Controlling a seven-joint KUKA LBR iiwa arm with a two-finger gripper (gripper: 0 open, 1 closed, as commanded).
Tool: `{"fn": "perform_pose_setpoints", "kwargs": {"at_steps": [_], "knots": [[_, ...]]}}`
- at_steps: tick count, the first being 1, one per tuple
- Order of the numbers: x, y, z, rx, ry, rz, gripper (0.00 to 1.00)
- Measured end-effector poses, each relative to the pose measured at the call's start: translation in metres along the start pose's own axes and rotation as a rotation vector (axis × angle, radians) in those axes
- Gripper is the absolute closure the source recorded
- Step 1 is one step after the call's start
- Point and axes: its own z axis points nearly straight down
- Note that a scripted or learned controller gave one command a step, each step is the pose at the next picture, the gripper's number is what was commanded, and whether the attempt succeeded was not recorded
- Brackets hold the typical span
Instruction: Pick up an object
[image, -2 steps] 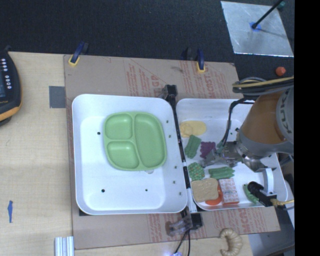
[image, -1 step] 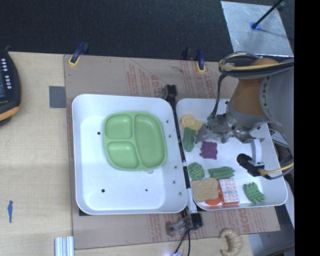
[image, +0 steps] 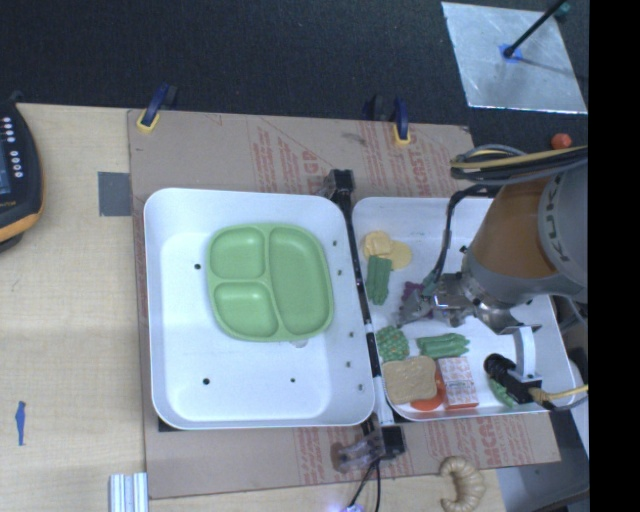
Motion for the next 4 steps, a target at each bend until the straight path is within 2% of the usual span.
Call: {"fn": "perform_pose_setpoints", "kwargs": {"at_steps": [1, 2, 3, 4], "knots": [[0.001, 0.056, -0.002, -0.012, -0.001, -0.002, 0.00], [0.009, 0.016, 0.000, -0.002, 0.000, 0.000, 0.00], [0.007, 0.017, -0.011, -0.004, -0.001, 0.000, 1.00], [0.008, 0.017, -0.011, -0.004, -0.002, -0.002, 0.00]]}}
